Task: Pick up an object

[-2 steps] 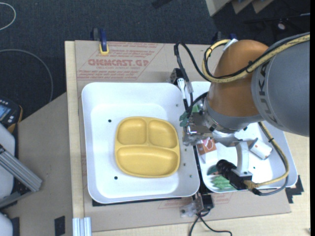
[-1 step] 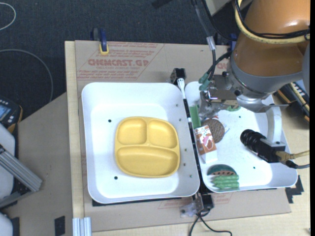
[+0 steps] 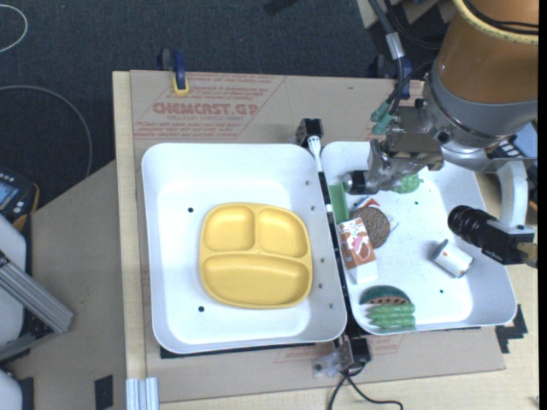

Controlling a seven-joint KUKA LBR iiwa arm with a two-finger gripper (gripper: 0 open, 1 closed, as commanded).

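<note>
Dark carpet w/ loose cables surrounds a brown board (image 3: 214, 101) printed in red lettering, w/ a blue-and-yellow clamp (image 3: 179, 71) at its far edge. Two white bins sit on it side by side: left bin (image 3: 162, 229) holds a yellow divided tray (image 3: 255, 256), lying flat near its centre, 2 small compartments toward the far side, 1 wide one nearer the camera.

Right bin (image 3: 479, 301) holds the clutter. A green stick (image 3: 338, 203) lies along the bin's left wall, long axis running far-to-near. Just beside it a small red-and-white carton (image 3: 357, 248) lies flat, long axis also roughly far-to-near, near end tilted slightly right; it overlaps a brown round cookie (image 3: 376, 226). At the near edge, a green pea pod (image 3: 393, 314) lies crosswise, touching a watermelon slice (image 3: 385, 296) just behind it. A small grey-white block (image 3: 451, 259) sits apart toward the right, angled diagonally.

Arm comes in from the right; gripper (image 3: 391, 176) is low over the bin's far-left area, above a small green item (image 3: 408, 183) & a black piece (image 3: 357, 180). Can't tell if fingers are apart or together — wrist body hides them. Nothing visibly held.
</note>
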